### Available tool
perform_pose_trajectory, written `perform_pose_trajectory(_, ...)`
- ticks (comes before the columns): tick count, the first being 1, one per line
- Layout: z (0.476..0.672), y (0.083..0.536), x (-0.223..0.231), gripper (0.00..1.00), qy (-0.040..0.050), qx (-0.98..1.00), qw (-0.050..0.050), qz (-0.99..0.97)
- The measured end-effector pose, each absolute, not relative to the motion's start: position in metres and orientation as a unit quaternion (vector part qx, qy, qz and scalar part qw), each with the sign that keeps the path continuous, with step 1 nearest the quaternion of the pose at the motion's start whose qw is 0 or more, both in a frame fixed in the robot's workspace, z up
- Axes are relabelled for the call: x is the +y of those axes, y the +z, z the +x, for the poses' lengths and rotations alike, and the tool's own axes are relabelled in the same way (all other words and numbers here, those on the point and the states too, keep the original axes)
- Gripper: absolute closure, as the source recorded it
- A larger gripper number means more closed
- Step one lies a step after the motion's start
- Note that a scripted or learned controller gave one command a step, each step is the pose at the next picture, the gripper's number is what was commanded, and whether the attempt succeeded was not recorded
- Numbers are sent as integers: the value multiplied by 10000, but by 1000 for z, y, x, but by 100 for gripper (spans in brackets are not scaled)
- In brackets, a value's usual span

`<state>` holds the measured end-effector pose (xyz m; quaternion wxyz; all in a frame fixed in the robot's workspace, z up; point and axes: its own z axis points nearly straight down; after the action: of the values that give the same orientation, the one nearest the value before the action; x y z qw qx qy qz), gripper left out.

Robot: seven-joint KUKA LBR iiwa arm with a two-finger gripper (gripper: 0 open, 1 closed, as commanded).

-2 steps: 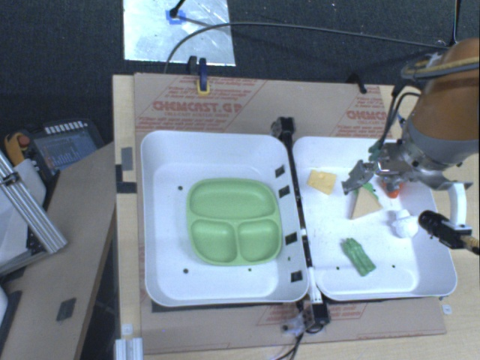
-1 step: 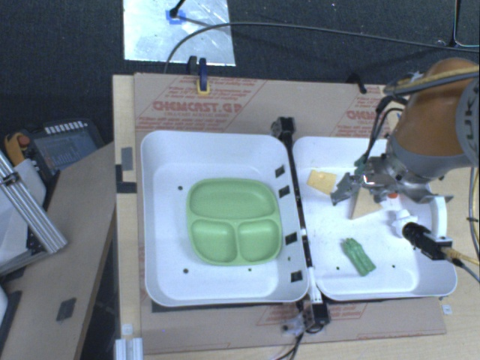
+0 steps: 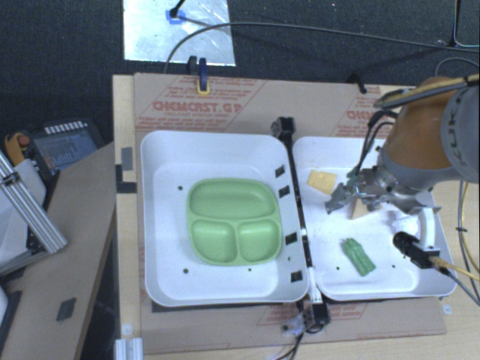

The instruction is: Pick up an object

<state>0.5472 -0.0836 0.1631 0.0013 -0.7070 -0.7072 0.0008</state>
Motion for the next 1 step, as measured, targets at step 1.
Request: perform_pose_trajectory(1, 546, 118, -91, 0, 9, -7072, 13, -7070)
